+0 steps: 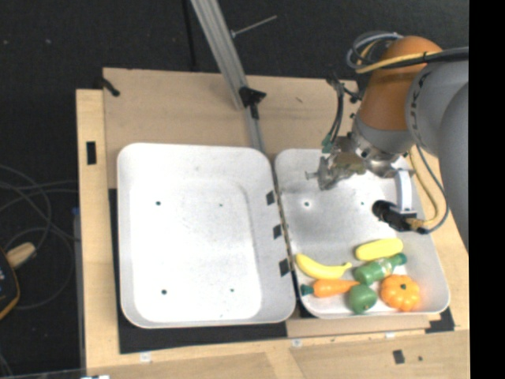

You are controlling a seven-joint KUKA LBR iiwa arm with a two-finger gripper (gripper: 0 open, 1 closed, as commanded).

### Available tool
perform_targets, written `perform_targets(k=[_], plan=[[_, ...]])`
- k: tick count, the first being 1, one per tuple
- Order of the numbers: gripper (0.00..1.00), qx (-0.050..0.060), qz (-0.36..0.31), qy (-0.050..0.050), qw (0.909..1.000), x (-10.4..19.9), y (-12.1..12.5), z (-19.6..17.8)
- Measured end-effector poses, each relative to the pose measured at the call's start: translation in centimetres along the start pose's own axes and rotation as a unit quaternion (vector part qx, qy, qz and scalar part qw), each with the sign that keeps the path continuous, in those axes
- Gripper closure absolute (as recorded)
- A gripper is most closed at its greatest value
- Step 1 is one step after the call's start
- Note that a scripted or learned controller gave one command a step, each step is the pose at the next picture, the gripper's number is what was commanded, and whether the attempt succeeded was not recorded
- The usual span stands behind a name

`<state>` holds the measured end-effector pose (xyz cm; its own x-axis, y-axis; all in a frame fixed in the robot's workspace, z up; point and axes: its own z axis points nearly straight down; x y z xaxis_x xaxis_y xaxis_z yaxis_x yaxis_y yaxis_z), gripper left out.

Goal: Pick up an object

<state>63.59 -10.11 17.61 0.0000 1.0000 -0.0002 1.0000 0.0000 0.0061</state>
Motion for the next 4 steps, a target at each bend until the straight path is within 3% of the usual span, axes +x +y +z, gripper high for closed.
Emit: perform_targets(k=[1,2,4], plan=[[1.0,0.0,0.0,0.0,1.0,-0.8,-0.1,-4.7],[1.0,0.002,0.0,0.0,1.0,-0.9,-0.1,-6.5],[1.0,0.003,-0.001,0.0,1.0,9.6,-1.6,-4.9]])
